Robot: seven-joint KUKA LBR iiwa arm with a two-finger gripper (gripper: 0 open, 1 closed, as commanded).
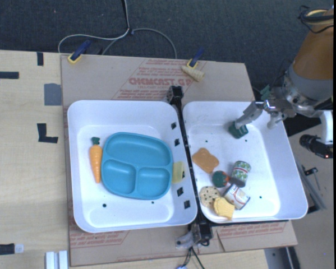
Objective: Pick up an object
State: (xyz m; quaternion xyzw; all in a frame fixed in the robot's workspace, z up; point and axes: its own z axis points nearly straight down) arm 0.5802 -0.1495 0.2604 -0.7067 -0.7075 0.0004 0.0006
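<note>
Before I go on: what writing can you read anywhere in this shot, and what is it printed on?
"CHEMCAST" in red, with further blurred letters after it, on the brown board under the bins.
More red print on that board's front edge: too blurred to read.
Labels on the two small cans in the right bin: too small to read.

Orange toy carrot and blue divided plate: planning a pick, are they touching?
Touching. The camera view shows the orange toy carrot lying flush against the left rim of the blue divided plate, no white gap between.
</note>
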